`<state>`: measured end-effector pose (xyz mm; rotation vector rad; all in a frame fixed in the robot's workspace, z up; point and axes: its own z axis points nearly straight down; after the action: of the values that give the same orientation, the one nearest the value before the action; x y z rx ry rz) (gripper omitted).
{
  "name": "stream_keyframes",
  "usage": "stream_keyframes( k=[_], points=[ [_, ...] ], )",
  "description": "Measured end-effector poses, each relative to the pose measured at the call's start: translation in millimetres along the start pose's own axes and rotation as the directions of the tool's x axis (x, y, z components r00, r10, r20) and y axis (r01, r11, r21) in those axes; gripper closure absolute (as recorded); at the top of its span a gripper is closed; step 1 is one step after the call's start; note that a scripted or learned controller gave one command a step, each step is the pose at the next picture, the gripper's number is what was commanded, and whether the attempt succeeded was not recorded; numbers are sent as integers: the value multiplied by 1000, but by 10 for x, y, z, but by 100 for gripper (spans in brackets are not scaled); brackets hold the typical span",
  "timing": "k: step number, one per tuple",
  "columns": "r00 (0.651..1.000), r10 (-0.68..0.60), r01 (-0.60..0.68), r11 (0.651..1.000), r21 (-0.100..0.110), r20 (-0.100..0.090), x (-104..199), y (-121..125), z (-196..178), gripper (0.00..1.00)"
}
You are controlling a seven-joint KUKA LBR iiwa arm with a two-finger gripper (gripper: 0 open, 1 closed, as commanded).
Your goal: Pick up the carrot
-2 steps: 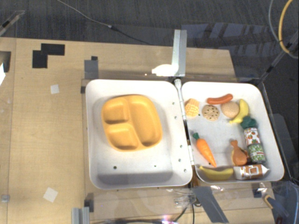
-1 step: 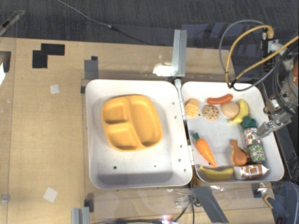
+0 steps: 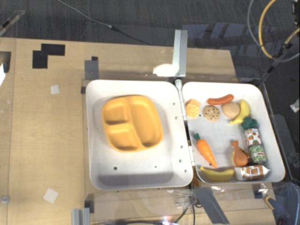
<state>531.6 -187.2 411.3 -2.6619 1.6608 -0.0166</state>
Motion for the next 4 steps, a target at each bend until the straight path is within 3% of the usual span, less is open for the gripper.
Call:
stream_keyframes(
  k=[1, 2, 3, 4],
  points=[
    [986, 166, -166, 986, -11, 11, -334, 131, 1808, 100],
    [1000, 5, -5, 1000, 0, 1, -109, 81, 952, 100],
    [999, 44, -44, 999, -8, 12, -861, 94, 1796, 100],
    [999, -36, 36, 999, 1, -2, -578, 201, 715, 100]
  ],
)
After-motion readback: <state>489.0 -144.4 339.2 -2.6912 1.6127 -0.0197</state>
